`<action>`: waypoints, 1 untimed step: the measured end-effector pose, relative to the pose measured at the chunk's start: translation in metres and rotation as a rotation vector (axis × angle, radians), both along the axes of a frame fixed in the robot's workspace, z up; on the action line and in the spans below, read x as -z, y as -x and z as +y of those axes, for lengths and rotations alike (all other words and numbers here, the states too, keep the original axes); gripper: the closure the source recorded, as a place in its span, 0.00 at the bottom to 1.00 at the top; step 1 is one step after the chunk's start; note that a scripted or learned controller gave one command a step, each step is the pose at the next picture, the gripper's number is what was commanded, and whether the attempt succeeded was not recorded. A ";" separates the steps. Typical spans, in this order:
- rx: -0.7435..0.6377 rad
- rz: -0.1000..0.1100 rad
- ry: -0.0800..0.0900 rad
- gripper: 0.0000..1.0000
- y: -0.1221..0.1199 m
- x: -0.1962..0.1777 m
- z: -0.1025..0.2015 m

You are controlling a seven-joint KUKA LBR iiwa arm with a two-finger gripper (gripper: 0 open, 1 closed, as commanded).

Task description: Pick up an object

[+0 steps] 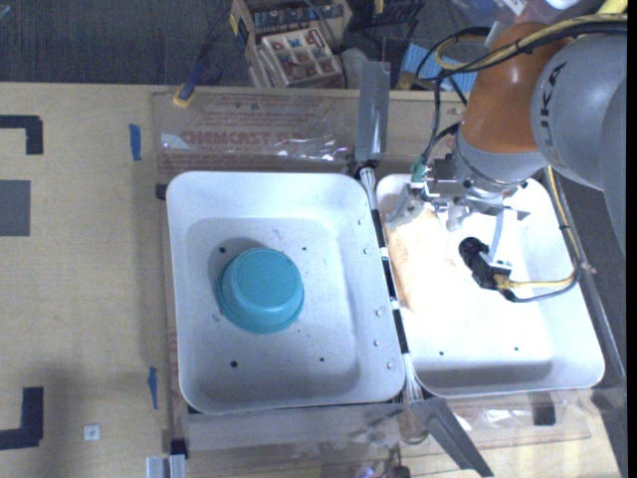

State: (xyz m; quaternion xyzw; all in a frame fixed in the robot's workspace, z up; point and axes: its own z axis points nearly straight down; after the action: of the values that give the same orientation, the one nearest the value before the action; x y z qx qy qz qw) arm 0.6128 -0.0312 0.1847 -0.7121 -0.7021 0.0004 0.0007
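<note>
Item: round teal plastic bowl [261,288], upturned, left white bin [189,207]; likely light, rigid, slippery; pinch across sidewall; gripper [460,207] closure: cannot tell.

Teal bowl [261,289] in left bin [191,217]

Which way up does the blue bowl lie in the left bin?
Upside down, it seems: the blue bowl shows a closed flat base on top, and its wall widens down to the left bin.
</note>
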 end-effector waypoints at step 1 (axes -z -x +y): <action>-0.087 -0.006 0.003 0.00 -0.050 0.055 -0.081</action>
State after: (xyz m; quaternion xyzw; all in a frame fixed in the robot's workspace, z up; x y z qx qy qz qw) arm 0.6628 -0.1120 0.1293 -0.6808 -0.7324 -0.0006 -0.0022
